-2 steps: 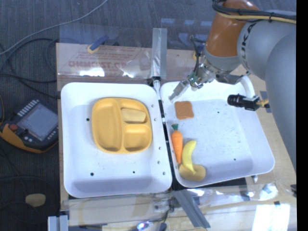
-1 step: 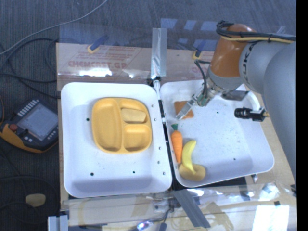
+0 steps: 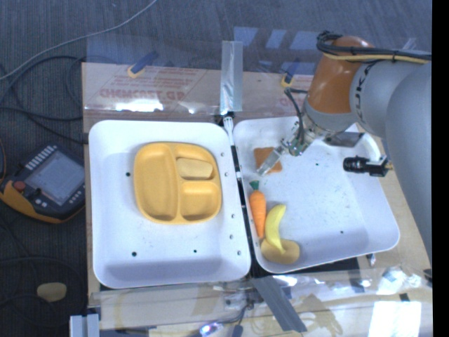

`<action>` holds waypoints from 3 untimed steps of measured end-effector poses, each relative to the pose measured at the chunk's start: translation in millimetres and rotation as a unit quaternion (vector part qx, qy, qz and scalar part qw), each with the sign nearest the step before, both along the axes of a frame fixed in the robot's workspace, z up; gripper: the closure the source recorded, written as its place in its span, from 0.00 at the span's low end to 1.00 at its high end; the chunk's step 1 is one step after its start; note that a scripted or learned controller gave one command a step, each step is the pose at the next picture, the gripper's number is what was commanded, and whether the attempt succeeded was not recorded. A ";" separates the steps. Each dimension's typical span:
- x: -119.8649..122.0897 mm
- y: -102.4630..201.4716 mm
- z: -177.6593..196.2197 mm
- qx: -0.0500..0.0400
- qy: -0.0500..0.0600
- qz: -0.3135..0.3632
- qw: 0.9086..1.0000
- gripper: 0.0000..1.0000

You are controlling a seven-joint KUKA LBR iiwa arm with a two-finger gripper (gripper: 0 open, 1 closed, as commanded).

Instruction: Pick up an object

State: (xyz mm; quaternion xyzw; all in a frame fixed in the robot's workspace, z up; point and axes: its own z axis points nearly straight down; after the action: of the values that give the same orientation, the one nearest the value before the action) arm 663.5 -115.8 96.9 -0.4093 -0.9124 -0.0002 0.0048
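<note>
One fixed cam sat above the bench, looking down at a slant from mid distance, w/ both shallow white plastic bins in frame: left bin (image 3: 112, 258) and right bin (image 3: 365, 209) side by side, roughly centred. The view faced the far side, where grey carpeted floor (image 3: 70, 20) filled the top of frame, and the near bench edge ran along the bottom. The grey arm w/ orange band (image 3: 337, 83) came in from upper right, close to the lens and big in frame.
</note>
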 end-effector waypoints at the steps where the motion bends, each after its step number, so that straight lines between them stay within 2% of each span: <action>1: -13.4 4.8 3.4 -0.006 -0.020 0.101 0.995 0.00; 2: -10.8 16.1 1.6 -0.006 -0.015 0.058 0.998 0.00; 3: -9.4 18.8 12.6 -0.004 -0.017 0.060 0.998 1.00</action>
State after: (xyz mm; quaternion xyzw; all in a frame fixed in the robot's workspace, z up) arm 654.2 -97.0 109.5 -0.3542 -0.9351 -0.0029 -0.0124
